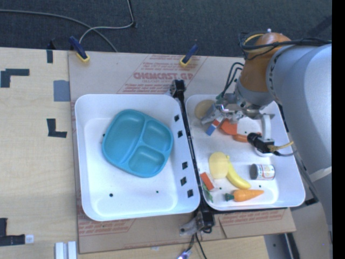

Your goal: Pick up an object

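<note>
Reaching in from the right, the arm sets its jaws (220,117) low over the back of the right bin (291,198), among a red-orange piece (229,128) and a tan round item (203,109). Their opening cannot be told. Banana (237,178), carrot (248,195) and small can (262,171) lie nearer the front. Blue divided plate (138,142) occupies the left bin (89,161).
</note>
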